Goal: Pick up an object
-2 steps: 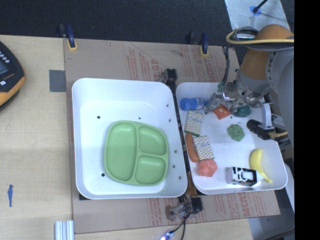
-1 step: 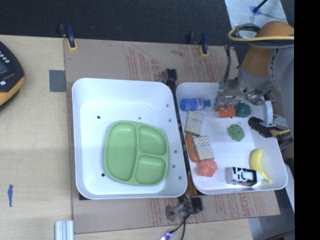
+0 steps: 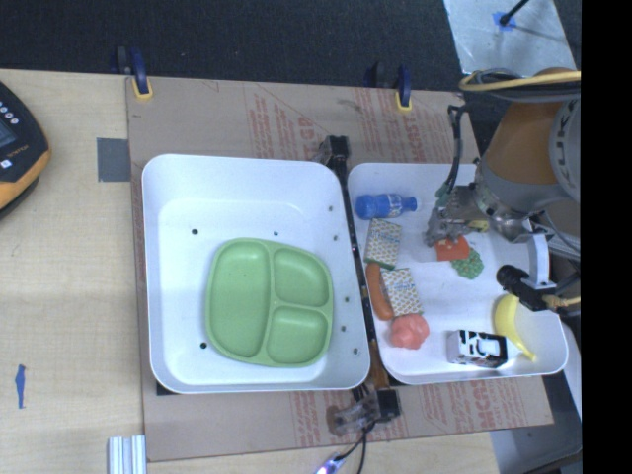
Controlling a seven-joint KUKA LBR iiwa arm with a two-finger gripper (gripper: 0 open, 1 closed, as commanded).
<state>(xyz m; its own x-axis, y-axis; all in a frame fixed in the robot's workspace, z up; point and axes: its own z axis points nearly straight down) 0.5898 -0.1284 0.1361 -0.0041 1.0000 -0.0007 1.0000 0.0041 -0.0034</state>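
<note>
Two white bins share the bench; in the right bin (image 3: 558,363), the gripper (image 3: 446,227) hangs low beside an orange-and-green toy (image 3: 460,256) at centre right, its opening impossible to judge. Apparently mid-approach; next it must settle squarely over the toy and close.

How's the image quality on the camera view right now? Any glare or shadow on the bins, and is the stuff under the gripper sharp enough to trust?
Camera view: lighting is even, with mild glare whitening the left bin wall; the green divided plate is clear. Camera view: the right bin is softer, the gripper is dark and slightly blurred over a red-and-green item, so contact is unclear.
</note>
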